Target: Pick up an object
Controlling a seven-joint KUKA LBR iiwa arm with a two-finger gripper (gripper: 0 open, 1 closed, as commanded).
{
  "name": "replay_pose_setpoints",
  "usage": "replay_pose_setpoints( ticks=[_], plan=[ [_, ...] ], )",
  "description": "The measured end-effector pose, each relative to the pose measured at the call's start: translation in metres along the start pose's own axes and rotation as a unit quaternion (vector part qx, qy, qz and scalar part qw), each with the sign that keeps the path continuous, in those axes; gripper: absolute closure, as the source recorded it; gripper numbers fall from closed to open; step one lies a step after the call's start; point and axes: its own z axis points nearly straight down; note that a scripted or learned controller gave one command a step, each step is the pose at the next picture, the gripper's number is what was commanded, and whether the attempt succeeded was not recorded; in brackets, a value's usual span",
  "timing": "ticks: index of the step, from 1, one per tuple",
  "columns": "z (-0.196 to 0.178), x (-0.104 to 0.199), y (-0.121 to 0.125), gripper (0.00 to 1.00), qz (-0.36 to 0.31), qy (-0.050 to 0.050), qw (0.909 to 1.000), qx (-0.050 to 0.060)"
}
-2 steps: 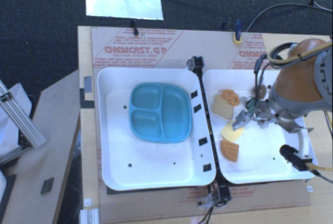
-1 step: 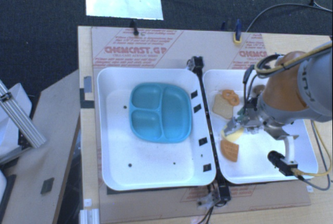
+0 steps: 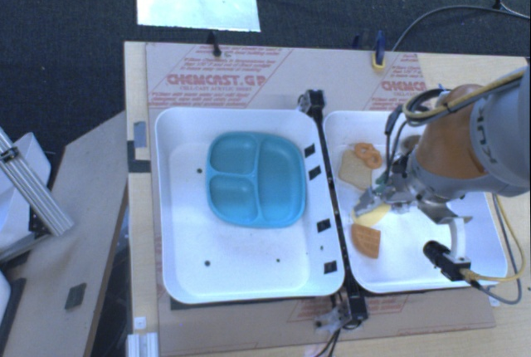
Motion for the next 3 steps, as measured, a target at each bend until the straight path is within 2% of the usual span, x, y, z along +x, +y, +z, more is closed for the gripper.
replay_pose_setpoints(
  ticks=[1,2,3],
  plan=[
    [-0.017,0.000,0.005,1.00,0.000,0.000,1.0000,-0.008],
    [-0.069,-0.010,0.003,1.00,0.000,-0.002,1.0000,-0.001],
    [-0.122,-0.010,0.004,1.00,-0.002,-0.001,1.0000,-0.001]
  ],
)
